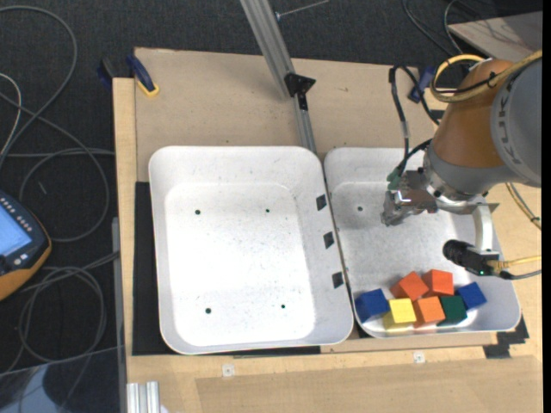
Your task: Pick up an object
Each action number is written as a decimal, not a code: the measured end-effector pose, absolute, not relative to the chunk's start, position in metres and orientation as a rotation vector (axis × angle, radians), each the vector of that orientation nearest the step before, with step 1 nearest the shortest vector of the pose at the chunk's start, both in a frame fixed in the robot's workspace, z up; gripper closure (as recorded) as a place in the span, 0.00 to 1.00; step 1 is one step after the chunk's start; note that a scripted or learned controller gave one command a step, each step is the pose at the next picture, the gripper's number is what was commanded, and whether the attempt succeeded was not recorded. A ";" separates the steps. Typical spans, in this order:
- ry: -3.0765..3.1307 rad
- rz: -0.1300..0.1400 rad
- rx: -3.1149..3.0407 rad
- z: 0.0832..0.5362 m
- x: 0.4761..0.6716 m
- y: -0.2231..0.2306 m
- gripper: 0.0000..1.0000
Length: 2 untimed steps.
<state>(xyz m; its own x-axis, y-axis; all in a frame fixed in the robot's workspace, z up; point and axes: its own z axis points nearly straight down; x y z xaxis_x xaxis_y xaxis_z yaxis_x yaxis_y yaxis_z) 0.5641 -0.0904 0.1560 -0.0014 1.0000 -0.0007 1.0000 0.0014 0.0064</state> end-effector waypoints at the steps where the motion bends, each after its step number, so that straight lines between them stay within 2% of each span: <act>1: 2.218 0.009 2.214 0.220 0.562 -0.089 1.00; 2: 2.220 0.007 2.215 0.260 0.564 -0.089 1.00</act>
<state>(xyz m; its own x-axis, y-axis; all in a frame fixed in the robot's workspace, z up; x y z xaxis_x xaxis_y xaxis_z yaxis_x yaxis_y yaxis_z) 0.5641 -0.0890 0.2603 -0.0019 1.0000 -0.0009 1.0000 0.0019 0.0070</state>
